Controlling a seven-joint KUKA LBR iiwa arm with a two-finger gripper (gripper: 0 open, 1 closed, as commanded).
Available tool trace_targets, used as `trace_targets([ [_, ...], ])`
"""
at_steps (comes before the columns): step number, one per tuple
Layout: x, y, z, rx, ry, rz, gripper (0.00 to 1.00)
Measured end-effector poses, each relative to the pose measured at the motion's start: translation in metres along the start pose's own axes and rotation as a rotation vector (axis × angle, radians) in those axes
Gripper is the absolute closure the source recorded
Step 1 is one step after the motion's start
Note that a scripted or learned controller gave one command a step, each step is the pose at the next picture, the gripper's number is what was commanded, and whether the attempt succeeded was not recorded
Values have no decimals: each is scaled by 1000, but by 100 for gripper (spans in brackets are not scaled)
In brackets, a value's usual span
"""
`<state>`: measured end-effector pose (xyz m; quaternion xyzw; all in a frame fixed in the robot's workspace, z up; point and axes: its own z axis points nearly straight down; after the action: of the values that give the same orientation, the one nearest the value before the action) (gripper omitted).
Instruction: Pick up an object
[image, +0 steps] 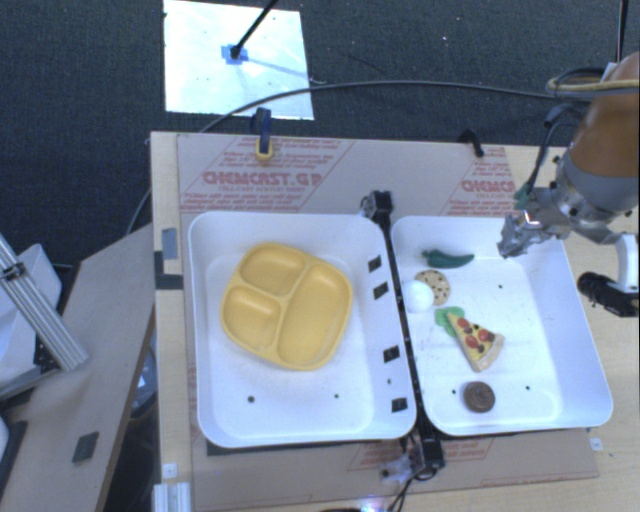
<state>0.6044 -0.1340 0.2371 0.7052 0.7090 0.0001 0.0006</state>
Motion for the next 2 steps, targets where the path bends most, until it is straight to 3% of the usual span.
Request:
trace_targets([
  [2, 117, 12, 27, 5, 2, -5, 100],
])
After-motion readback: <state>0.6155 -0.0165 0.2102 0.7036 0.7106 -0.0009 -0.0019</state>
